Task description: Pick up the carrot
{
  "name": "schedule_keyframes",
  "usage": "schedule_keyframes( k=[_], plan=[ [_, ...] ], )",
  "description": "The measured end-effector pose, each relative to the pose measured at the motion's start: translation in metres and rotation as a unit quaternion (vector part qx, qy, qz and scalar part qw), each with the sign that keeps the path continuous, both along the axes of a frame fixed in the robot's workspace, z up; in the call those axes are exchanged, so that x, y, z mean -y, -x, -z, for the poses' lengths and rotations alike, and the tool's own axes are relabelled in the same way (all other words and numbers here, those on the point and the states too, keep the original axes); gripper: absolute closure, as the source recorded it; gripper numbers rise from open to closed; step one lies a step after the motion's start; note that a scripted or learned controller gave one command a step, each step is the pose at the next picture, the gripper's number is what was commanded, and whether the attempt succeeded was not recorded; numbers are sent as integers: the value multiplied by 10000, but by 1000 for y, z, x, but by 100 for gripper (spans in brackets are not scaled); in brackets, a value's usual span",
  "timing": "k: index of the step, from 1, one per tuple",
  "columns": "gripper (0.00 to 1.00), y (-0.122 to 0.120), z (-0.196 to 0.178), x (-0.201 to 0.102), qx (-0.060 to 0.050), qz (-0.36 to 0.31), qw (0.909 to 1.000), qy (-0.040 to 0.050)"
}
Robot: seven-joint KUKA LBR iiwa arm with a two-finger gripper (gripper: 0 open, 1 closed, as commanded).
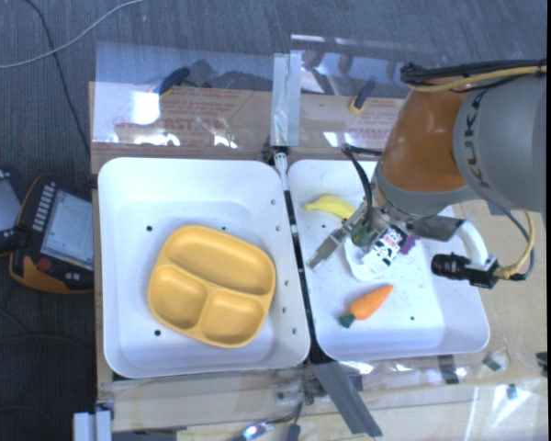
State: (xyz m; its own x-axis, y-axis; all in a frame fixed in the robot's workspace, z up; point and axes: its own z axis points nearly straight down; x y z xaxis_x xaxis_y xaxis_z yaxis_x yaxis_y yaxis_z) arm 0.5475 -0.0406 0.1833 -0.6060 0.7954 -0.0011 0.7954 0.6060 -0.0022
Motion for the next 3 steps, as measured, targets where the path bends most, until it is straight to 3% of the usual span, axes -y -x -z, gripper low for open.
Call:
schedule_keyframes(
  k=[1,2,3],
  plan=[
    [0,41,88,111,15,-1366,9906,1],
    [0,26,-72,85,21,-2372,9715,1],
    [0,64,27,159,-2,-2395,9709,-5]
  ],
)
